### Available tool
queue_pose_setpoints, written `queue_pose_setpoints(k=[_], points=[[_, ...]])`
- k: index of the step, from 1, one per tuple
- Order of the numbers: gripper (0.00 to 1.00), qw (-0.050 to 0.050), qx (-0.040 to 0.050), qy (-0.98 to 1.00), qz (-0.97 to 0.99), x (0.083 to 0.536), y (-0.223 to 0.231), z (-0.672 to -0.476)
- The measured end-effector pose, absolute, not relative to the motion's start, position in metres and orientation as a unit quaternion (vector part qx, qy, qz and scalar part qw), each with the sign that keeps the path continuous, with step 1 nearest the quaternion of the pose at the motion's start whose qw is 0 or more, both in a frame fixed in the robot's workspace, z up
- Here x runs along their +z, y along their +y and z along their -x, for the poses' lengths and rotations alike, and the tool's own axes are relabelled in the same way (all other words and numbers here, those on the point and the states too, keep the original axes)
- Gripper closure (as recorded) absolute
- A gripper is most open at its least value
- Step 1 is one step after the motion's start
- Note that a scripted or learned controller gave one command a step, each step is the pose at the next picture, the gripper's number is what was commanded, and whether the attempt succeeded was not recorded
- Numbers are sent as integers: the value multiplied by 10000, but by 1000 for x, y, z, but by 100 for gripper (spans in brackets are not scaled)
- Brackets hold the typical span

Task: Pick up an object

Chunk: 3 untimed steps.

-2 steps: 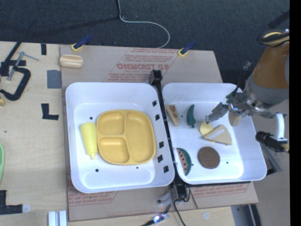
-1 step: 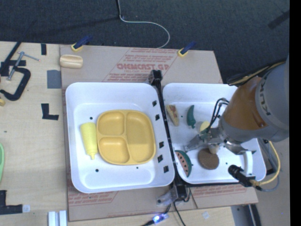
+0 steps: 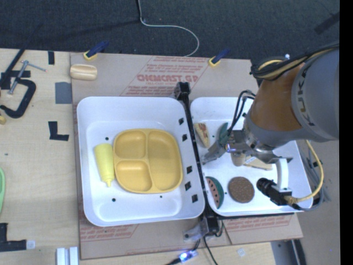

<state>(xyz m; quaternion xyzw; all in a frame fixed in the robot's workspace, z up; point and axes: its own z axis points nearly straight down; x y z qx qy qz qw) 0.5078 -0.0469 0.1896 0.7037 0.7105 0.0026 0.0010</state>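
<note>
My gripper hangs low over the left part of the right bin, under the grey arm with its orange band. A toast-like slice lies just left of it by the bin's divider. A dark green piece shows right beside the gripper; I cannot tell whether it is held. A tan item and a white-and-orange item lie partly under the wrist. A watermelon slice and a round brown cookie rest at the bin's front.
The left bin holds a yellow divided plate and a yellow bottle-shaped toy. A bread roll lies on the cardboard beyond it. A black clamp sits at the far left. A black cable fitting hangs near the cookie.
</note>
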Motion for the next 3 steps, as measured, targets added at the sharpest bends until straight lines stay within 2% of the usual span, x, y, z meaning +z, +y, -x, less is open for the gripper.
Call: queue_pose_setpoints(k=[1, 2, 3], points=[[0, 48, 55, 7092, -7049, 357, -28, -490], [0, 13, 27, 7107, -7035, 420, 34, -484], [100, -1, -15, 7083, -7059, 426, 30, -484]])
